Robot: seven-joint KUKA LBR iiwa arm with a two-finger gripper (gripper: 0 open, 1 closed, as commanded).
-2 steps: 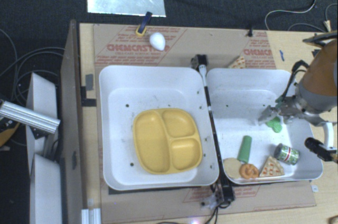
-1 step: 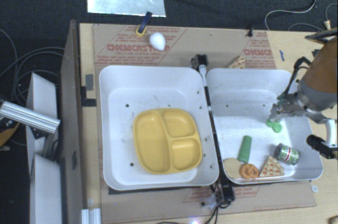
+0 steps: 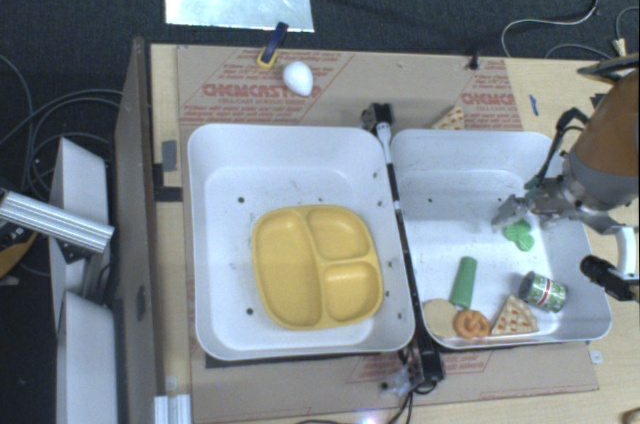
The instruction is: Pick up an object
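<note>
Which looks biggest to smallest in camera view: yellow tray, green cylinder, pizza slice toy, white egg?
1. yellow tray
2. green cylinder and pizza slice toy, too alike to rank
3. white egg

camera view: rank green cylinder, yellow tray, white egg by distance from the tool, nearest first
From the tool, over the right bin:
1. green cylinder, right bin, toward the front.
2. yellow tray, in the left bin.
3. white egg, on the cardboard behind the left bin.
</note>
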